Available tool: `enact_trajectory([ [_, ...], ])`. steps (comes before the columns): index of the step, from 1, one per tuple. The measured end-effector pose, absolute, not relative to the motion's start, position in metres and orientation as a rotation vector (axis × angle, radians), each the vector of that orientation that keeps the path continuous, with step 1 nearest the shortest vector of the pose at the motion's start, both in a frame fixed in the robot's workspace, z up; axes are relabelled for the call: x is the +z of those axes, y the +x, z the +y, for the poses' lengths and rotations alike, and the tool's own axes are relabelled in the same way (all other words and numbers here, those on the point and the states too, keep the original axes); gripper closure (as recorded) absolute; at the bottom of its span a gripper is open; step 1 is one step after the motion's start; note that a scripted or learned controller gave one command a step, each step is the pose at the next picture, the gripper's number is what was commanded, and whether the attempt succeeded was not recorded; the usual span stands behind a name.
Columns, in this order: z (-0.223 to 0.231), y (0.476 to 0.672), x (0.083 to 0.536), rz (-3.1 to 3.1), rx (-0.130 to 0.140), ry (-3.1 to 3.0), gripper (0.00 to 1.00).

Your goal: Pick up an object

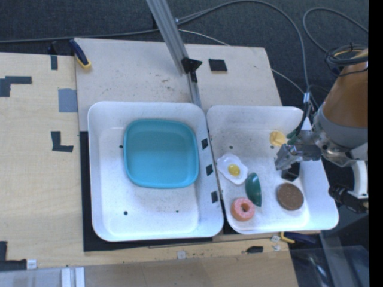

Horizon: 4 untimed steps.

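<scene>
The left bin [102,160] holds a turquoise plate [161,153]. In the right bin [251,117] lie a fried egg [232,169], a pink donut [243,209], a green leaf-shaped piece [254,189], a yellow piece [277,138] and a brown disc [290,197]. The gripper [289,160] hovers low between the yellow piece and the disc; whether it grips anything cannot be told.

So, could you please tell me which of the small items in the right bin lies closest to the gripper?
The small yellow item, just left of the gripper near the bin's upper right. The brown disc, green piece, fried egg and pink doughnut lie farther off.
</scene>
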<state>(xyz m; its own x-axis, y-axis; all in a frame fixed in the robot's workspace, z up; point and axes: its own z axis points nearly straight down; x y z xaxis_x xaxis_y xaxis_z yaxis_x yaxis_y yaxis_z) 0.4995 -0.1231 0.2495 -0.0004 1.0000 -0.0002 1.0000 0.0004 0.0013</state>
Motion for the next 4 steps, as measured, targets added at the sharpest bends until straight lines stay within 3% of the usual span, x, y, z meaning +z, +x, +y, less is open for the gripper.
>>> enact_trajectory([
  [2, -0.034, 0.524, 0.235, 2.227, -0.001, 2.218, 1.00],
  [4, 0.071, 0.525, 0.231, 2.227, -0.001, 2.218, 1.00],
])
